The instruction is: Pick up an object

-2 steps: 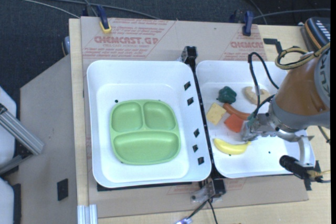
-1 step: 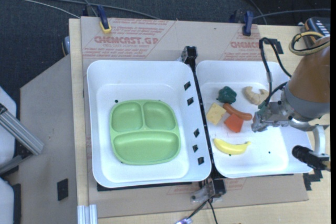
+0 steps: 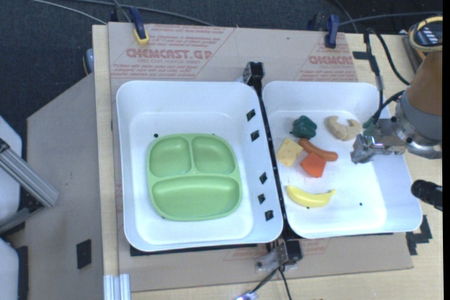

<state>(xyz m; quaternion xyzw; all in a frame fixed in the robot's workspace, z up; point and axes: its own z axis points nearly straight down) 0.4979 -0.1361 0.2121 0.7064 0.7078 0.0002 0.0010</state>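
The claw [image 3: 365, 148] is hanging low over the right-hand bin [image 3: 394, 211], toward its right side, at the end of the grey arm [image 3: 422, 116] that is reaching in from the right; whether it is apart or together I cannot tell from this angle, and nothing is showing between its tips. Every candidate is lying to the claw's left, so the coming move is turning on a leftward shift rather than a reach further in. Nearest is the tan, knobbly piece [image 3: 342, 127], sitting just beside the claw, a little up and to the left, with its long axis running roughly left to right across the bin. Beyond it, the dark green piece [image 3: 304, 126] is resting near the bin's upper left. Below those, the orange carrot-like piece [image 3: 318, 150] is lying slantwise, touching the red-orange block [image 3: 313, 165] at its lower end, with the yellow wedge [image 3: 289, 152] just to their left. The banana [image 3: 309, 197] is lying apart from the cluster, lower in the bin, its long axis nearly left to right with the ends curling up. In the left-hand bin [image 3: 133, 151], well away from the claw, a green divided plate [image 3: 193, 175] is sitting flat. By my judgement the tan piece is the handiest target, though the lone banana is offering the clearest grip.
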